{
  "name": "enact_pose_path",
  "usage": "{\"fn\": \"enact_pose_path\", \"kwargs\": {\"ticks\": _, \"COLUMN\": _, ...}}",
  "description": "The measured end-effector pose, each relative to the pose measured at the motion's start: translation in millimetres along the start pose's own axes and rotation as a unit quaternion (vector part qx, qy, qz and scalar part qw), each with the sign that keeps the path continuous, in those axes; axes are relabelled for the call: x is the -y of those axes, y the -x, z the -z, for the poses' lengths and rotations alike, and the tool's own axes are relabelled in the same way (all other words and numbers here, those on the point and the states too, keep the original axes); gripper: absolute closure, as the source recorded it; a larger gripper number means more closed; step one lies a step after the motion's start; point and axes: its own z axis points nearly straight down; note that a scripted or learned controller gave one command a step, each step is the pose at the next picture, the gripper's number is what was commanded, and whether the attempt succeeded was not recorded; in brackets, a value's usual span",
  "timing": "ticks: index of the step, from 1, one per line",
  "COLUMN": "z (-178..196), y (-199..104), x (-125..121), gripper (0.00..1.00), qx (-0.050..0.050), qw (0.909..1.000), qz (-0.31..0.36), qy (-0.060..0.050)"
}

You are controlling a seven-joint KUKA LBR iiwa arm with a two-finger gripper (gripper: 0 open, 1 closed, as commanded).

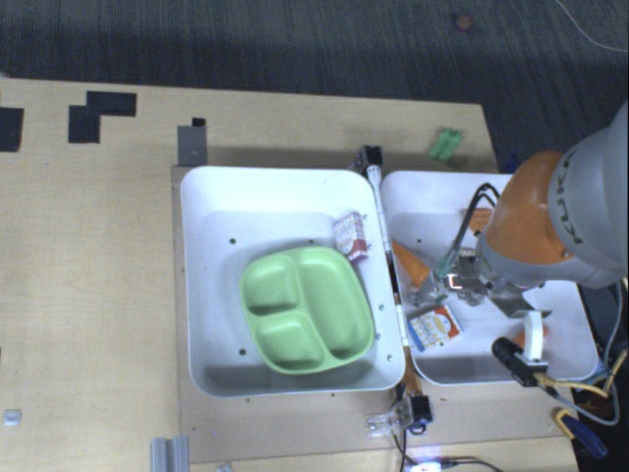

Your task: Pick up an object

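My gripper [458,285] hangs low over the left part of the right bin [432,197], with the grey arm and its orange band reaching in from the right. Just below it lies a small blue, white and orange packet [432,326]. An orange wedge-shaped piece [410,264] rests just left of the gripper, near the bin's left wall. The arm hides the middle of this bin. In the left bin [211,264] a green divided plate [307,308] lies tilted, and a small red and white packet [350,236] sits by its upper right corner.
A green object [445,144] lies on the bench behind the right bin. A divider rail [385,254] runs between the two bins. Cables and a small clamp [408,416] sit at the front edge between them.
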Motion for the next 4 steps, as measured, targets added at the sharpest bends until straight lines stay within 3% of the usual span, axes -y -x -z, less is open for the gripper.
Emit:
{"fn": "enact_pose_path", "kwargs": {"ticks": 1, "z": 11.2, "y": -0.9, "x": -2.1, "gripper": 1.00, "qx": 0.000, "qw": 1.0000, "qz": 0.001, "qy": 0.003}}
{"fn": "enact_pose_path", "kwargs": {"ticks": 2, "z": 11.1, "y": -1.0, "x": -2.0, "gripper": 0.00, "qx": 0.000, "qw": 1.0000, "qz": 0.001, "qy": 0.003}}
{"fn": "enact_pose_path", "kwargs": {"ticks": 3, "z": -0.6, "y": 6.3, "x": -10.3, "gripper": 0.00, "qx": -0.002, "qw": 1.0000, "qz": 0.001, "qy": -0.002}}
{"fn": "enact_pose_path", "kwargs": {"ticks": 4, "z": 10.8, "y": 5.3, "x": -12.7, "gripper": 1.00, "qx": -0.002, "qw": 1.0000, "qz": 0.003, "qy": 0.002}}
